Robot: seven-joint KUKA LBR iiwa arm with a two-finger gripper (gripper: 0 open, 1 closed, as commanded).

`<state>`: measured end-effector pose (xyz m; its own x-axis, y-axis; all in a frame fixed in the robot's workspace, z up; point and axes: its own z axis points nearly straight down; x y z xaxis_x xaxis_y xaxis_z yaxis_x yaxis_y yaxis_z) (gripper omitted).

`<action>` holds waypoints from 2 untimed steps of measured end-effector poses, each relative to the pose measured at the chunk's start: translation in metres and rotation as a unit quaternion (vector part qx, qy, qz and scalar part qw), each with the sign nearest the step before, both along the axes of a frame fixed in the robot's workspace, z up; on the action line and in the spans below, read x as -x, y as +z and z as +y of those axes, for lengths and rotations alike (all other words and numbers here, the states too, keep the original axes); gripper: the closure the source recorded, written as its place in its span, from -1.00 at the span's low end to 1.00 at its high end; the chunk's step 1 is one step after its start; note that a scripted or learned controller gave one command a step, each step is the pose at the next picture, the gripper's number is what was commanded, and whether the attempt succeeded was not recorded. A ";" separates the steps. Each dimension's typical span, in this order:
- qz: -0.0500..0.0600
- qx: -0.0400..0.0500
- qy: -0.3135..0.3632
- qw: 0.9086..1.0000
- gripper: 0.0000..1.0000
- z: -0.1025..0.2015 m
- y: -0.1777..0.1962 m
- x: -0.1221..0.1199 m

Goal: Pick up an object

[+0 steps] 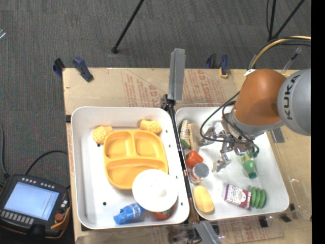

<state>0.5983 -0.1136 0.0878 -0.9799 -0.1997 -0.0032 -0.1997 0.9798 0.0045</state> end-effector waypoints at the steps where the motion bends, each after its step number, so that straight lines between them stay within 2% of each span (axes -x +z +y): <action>1: -0.001 0.002 0.151 0.988 -1.00 -0.068 0.001 -0.019; 2: 0.000 0.001 -0.166 0.986 -1.00 -0.024 0.001 -0.047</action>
